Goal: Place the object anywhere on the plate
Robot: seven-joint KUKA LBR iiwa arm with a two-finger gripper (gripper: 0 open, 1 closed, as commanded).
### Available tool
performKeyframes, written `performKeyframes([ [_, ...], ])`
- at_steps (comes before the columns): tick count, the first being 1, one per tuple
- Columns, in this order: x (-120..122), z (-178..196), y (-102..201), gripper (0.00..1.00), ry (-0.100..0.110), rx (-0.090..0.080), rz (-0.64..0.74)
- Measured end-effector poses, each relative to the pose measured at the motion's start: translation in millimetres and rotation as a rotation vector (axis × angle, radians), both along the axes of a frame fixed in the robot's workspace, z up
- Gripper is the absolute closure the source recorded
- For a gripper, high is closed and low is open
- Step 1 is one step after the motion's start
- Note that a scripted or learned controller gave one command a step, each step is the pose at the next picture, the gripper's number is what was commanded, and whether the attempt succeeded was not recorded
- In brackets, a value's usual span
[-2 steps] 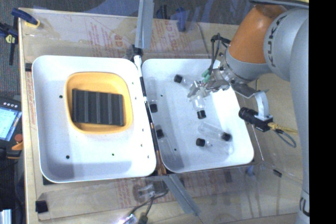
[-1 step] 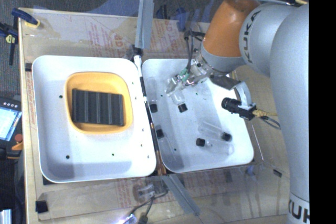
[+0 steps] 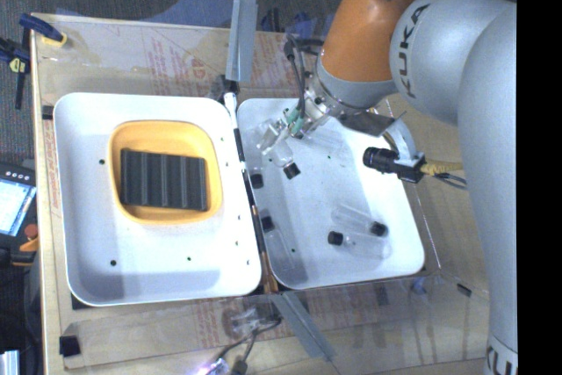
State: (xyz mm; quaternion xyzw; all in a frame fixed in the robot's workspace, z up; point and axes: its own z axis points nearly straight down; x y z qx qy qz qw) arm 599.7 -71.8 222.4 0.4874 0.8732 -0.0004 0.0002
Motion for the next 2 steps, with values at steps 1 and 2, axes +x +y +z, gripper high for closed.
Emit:
performKeyframes([
  [1, 35.3, -26.2, 63.6, 1.0, 0.001, 0.0, 0.096],
  [2, 35.4, -25.9, 63.3, 0.0, 0.0, 0.0, 0.096],
])
